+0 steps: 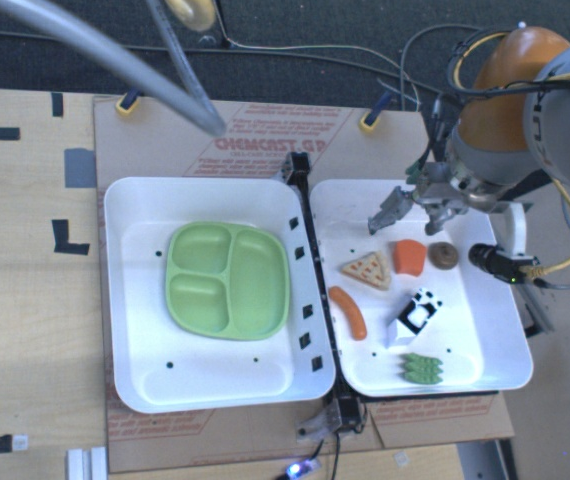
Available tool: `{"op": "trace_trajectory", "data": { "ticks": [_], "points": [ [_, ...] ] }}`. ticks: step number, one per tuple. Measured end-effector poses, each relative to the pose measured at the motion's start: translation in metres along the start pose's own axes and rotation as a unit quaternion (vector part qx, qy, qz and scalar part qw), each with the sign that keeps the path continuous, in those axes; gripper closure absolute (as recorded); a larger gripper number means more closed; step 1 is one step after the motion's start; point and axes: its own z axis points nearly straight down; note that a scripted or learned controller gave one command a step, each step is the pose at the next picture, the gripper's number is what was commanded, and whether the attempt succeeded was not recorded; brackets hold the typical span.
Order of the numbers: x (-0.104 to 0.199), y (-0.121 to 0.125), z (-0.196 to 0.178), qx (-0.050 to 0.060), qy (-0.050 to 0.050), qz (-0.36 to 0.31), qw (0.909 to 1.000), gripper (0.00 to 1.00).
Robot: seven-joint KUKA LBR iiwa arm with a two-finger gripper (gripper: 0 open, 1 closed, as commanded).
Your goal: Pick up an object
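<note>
Camera view: gripper (412, 217) is held above right bin (485, 373) far edge, jaws spread, nothing pinched; orange block (410, 257) just beside; pick not yet done.

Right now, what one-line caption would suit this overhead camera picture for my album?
Robot arm's open gripper hovers over toy food in the right bin; a green plate sits in the left bin.

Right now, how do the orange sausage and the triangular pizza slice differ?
The orange sausage is long, rounded and plain; the triangular pizza slice is flat, tan, with red spots. The sausage lies nearer the bins' divider, the slice nearer the gripper. Both rest in the right white bin.
</note>
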Motion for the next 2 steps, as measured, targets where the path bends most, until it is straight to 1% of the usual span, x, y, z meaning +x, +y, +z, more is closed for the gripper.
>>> {"op": "trace_trajectory", "data": {
  "ticks": [1, 2],
  "points": [
    [0.000, 0.003, -0.008, -0.007, -0.001, -0.002, 1.0000, 0.00],
    [-0.006, -0.004, 0.041, -0.004, -0.001, -0.001, 1.0000, 0.00]
  ]
}}
